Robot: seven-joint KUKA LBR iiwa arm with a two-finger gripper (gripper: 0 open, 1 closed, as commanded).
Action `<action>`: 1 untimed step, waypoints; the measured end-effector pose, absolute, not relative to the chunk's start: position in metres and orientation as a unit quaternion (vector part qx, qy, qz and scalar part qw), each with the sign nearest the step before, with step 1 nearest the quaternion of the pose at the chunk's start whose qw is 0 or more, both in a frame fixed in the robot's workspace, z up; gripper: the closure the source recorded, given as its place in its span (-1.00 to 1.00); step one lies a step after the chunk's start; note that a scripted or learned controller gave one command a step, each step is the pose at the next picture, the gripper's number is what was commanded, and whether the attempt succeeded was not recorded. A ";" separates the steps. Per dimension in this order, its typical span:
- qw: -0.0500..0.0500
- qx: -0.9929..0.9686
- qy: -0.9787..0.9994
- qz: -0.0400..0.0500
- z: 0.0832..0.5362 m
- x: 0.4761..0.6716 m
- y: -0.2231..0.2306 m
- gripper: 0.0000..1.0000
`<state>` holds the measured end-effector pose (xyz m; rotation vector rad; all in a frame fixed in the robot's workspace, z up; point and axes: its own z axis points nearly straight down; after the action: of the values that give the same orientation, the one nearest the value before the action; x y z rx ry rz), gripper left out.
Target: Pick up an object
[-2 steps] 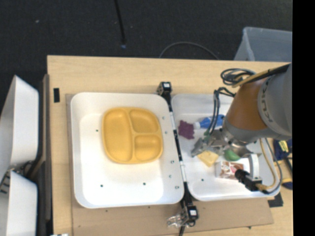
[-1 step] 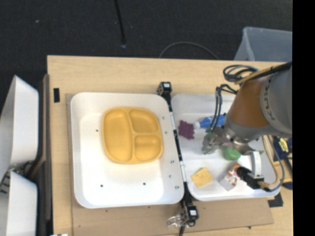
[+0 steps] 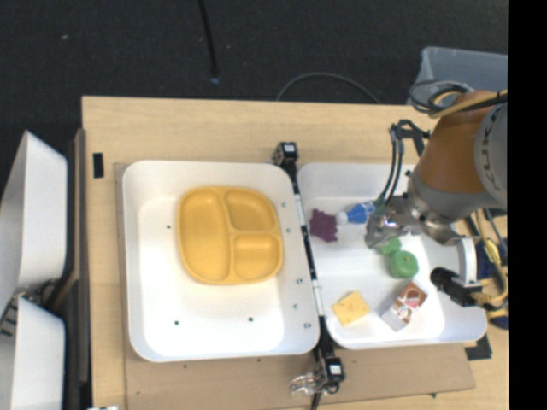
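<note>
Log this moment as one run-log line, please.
phase: reaching | gripper: low in right bin, beside green object | nothing seen held | left bin: yellow divided plate

One fixed camera hangs above the desk [image 3: 214, 118] and looks down at a slant, far enough to take in both white bins, the left bin [image 3: 145, 314] and the right bin [image 3: 342, 182], with dark floor beyond; the arm [image 3: 457, 156] enters from the right.
</note>
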<state>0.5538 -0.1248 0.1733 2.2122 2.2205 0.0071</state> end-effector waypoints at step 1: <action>0.004 0.706 0.708 0.002 0.235 0.560 -0.133 1.00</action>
<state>0.5603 -0.1326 0.2346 2.2133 2.2190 0.0067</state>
